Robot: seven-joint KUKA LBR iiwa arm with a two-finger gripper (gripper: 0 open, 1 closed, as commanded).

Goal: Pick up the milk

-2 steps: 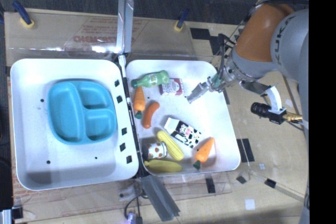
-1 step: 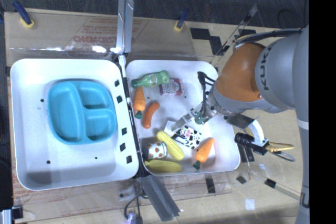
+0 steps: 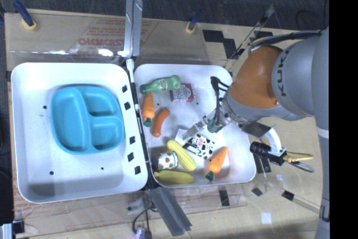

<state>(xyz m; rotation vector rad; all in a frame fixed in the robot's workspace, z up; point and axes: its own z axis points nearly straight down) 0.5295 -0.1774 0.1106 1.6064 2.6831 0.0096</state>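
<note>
The arm (image 3: 279, 84) bends down into the right bin (image 3: 238, 173). Its gripper (image 3: 208, 125) sits just above the milk (image 3: 199, 145), by the corn (image 3: 182, 155). I cannot tell if it grips.

A blue divided tray (image 3: 88, 118) lay in the left white bin (image 3: 28, 137), on a counter (image 3: 67, 31) with blue clamps (image 3: 25, 15) at its far edge. In the right white bin (image 3: 193, 71) a green bottle (image 3: 160, 85) lay by the far wall beside a small dark-red packet (image 3: 183, 93), with a carrot (image 3: 147, 106) and a sausage (image 3: 159, 121) just below. Nearer the front lay a corn cob (image 3: 182, 155), a banana (image 3: 174, 177), a small patterned cup (image 3: 166, 161) and a second carrot (image 3: 217, 160).
</note>
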